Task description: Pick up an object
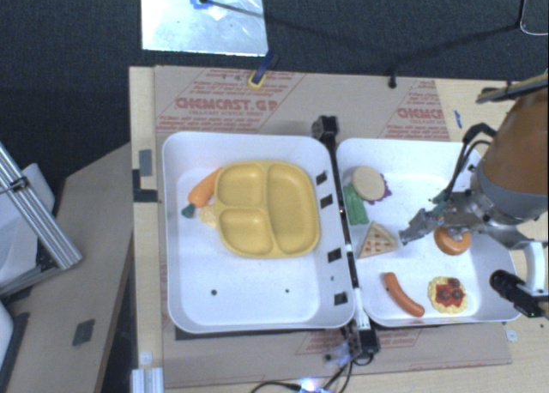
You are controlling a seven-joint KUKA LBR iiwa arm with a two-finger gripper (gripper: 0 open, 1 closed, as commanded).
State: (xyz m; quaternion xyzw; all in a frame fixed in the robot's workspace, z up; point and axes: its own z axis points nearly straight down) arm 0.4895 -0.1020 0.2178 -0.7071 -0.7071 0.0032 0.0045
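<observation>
In the right bin (403,153) lie a round burger (370,183), a green piece (352,205), a pizza slice (377,241), a red sausage (403,294), a small pasta round with red sauce (449,294) and an orange round piece (453,242). My gripper (431,223) hangs low over the middle of this bin, just left of and above the orange piece and right of the pizza slice. Part of the orange piece is hidden under the gripper body. Nothing shows between the fingers.
The left bin (184,288) holds a yellow divided plate (262,208) with an orange carrot (203,187) against its left edge. A black divider (339,220) runs between the bins. The arm covers the right bin's right side.
</observation>
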